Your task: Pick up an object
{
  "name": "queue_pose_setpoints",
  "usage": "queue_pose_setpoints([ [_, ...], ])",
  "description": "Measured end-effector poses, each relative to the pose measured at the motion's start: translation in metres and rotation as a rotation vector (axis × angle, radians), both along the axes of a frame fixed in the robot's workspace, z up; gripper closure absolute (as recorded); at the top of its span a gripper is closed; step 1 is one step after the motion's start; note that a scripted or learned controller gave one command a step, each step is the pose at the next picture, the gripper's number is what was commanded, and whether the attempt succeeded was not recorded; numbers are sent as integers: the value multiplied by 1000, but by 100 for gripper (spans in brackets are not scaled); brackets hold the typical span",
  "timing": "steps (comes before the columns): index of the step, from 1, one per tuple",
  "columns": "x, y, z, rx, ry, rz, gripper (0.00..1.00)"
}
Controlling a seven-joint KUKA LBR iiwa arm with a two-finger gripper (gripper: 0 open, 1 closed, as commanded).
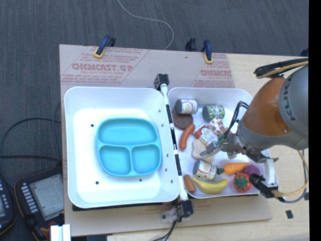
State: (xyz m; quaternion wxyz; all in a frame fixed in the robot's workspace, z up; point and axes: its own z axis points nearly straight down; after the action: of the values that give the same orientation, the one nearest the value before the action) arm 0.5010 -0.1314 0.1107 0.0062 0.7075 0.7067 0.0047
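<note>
Divided tray (129, 146) in left bin (80, 104); toy foods (210, 185) in right bin (241, 93).

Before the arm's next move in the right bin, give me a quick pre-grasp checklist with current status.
1. Gripper over the right bin: ok.
2. Target under it, the bread slice among packed toys: ok.
3. Anything held: cannot tell.
4. Neighbours crowding the grasp, sausage and carrot: not ok, very close.
5. Blue tray in the left bin out of the way: ok.
</note>
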Motion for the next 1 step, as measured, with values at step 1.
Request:
queue_pose_setpoints([
  [1, 0, 0, 10, 0, 0, 0, 100],
])
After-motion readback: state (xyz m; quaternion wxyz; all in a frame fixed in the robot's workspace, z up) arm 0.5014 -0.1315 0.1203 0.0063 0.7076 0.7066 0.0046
